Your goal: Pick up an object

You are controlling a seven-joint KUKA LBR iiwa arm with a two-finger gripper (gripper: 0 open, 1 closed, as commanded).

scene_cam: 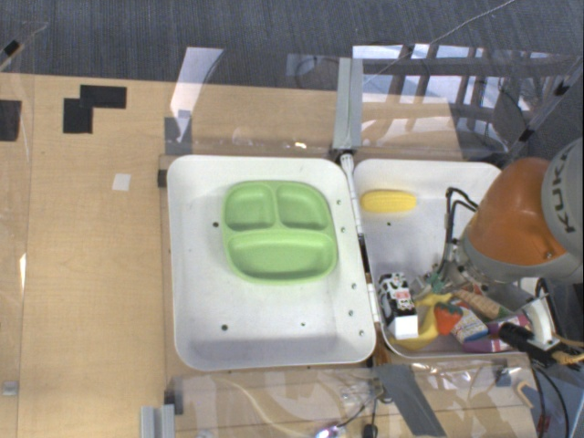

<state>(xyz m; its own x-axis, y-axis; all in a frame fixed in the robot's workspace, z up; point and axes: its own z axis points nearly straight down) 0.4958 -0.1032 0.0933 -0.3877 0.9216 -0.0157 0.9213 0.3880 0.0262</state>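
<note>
pale wood bench (82, 272) under a clear sheet, dark carpet beyond its far edge, and two shallow white bins sitting side by side in the middle of it. out on the far left of the bench some black stepped marks (91, 106) are stuck down flat, the sort of thing i'd take for camera reference patches, though that's a guess.

the left bin (196, 336) carries just one thing, a green divided plate (278, 230), lying flat and roughly centred, two small compartments on its far side and one long one on the near side. it sits well apart from the walls, so nothing crowds it.

the right bin (415, 245) is where the picking seems aimed. a yellow piece shaped like a corn cob (389, 201) lies alone near the far wall, easy to reach. the rest is heaped in the near corner: a small black-and-white box (395, 293), a yellow lump (418, 328) beside it, something orange-red (447, 319), a purple bit (479, 339), all touching or overlapping.

over that heap hangs the arm (520, 222), reaching in from the right, its orange band broad in view. the gripper (449, 286) points down into the clutter, just above or among the pieces. the wrist covers it, so i cannot tell how the jaws stand, nor whether anything is caught. any of those objects would serve; i'd judge the heap the harder choice.
</note>
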